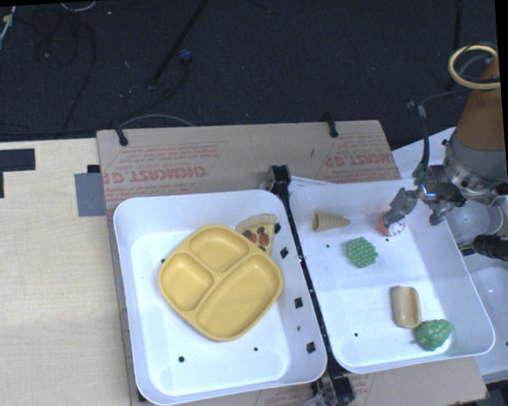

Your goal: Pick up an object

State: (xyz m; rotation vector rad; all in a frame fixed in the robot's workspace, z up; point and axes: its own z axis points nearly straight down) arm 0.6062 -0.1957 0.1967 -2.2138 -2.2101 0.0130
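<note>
My gripper point(418, 208) hangs over the back right corner of the right bin point(473, 312), open, with nothing between its fingers. One finger point(400, 204) ends just above a small red-and-white object point(387, 226) that lies on the bin floor. In the same bin lie a tan cone point(330, 221), a green bumpy ball point(360, 252), a tan bread-like piece point(406, 306) and a green broccoli-like piece point(433, 334). A yellow divided plate point(221, 281) rests in the left bin point(152, 355), with a pizza slice toy point(258, 231) at its back edge.
A black divider point(299, 273) runs between the two bins. Cardboard point(198, 163) lies under them. The arm's grey body with its orange band point(478, 101) stands at the right, with cables beside it.
</note>
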